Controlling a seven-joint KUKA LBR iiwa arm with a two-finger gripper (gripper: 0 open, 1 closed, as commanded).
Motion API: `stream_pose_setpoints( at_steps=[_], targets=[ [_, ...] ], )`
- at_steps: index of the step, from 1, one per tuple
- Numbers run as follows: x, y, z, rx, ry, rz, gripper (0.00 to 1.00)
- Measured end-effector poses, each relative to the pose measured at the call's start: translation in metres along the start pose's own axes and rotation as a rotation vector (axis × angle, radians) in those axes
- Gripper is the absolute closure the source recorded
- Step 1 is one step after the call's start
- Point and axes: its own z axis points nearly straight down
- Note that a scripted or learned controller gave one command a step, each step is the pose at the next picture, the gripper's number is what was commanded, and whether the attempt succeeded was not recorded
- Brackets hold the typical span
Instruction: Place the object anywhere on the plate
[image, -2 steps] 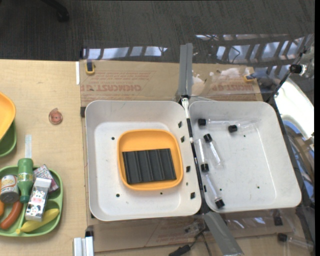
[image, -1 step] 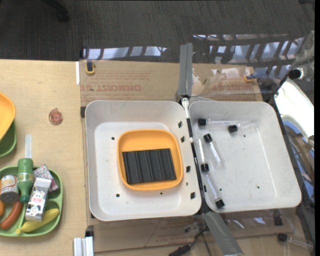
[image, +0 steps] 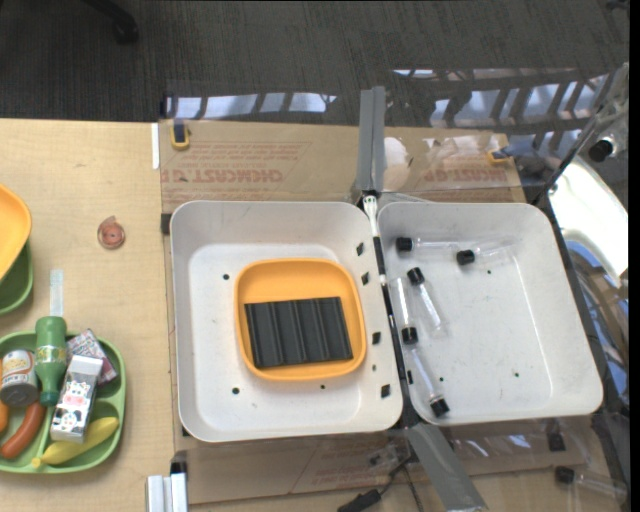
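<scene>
An orange square plate with rounded corners lies in the middle of the left white bin. A dark grey ribbed rectangular block lies flat on the plate. It covers most of the plate's floor and sits slightly toward the near edge. In the right white bin, several clear tubes with black caps are scattered along the left side and the back.
On the wooden bench to the left stand a green tray of toy food, an orange dish at the view's edge and a small pink disc. Cardboard lies behind the bins.
</scene>
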Motion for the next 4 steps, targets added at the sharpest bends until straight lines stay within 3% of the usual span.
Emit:
stream_pose_setpoints(
  at_steps=[4],
  targets=[
    [-0.0001,0.0008,0.0091,-0.006,-0.002,-1.435,1.0]
  ],
)
